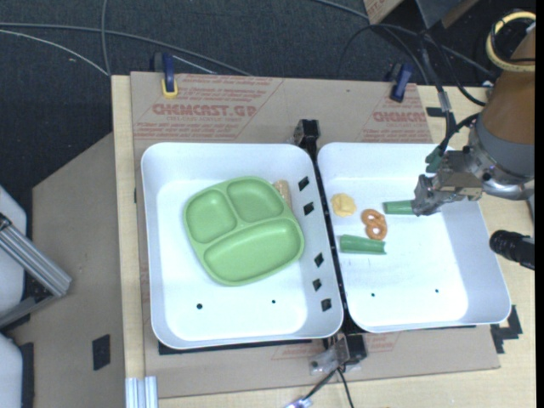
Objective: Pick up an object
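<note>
A: Where's the tool (422, 206) right now?

B: Over the right bin (442, 300), upper part, low down at the right end of a green stick (398, 206) that lies flat on the bin floor. Arm (510, 117) comes in from the right.

A: Spread or pinching?

B: Can't tell, it's a dark blur where it meets the stick. Not calling a grasp.

A: Other candidates?

B: Same bin: a yellow round piece (343, 204) near the divider, a pretzel (374, 223) just beside it, a green bean (363, 245) below the pretzel. All small, all lying flat, apart from each other. Left bin (170, 304) has a green divided plate (245, 229) with a tan bit (281, 192) at its top right edge.

A: So the step is?

B: My read: closing on the green stick. To do it well, straddle the stick across its narrow width, not along its length, get low enough to touch the bin floor, close fully, then lift straight up. Grabbing at the very end risks it pivoting or slipping out, so nudging toward its middle looks safer. Pretzel is near the stick's left end, keep off it
</note>
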You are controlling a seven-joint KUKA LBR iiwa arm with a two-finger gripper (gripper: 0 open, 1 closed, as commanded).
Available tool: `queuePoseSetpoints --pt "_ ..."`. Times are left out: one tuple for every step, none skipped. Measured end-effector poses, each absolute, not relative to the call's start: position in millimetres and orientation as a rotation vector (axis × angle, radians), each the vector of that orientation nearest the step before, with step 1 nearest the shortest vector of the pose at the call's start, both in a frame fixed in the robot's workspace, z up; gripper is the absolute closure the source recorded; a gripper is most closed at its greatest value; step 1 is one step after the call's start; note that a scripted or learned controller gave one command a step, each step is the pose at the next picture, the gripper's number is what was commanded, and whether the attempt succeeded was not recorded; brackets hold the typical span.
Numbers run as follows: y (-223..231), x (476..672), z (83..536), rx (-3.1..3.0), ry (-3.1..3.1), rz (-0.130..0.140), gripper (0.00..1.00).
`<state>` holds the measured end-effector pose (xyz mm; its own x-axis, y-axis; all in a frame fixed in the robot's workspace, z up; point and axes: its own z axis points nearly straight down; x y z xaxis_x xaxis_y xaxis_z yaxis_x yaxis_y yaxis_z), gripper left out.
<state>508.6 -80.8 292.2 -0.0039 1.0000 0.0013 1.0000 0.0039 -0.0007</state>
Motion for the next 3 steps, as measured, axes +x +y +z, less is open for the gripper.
queuePoseSetpoints --pt "-30 507.4 288 -2.215 -2.224 0.001 1.0" --pt "14 507.8 271 -2.215 -2.223 0.002 1.0" --pt "68 518.3 269 -2.215 -2.228 -0.003 1.0"
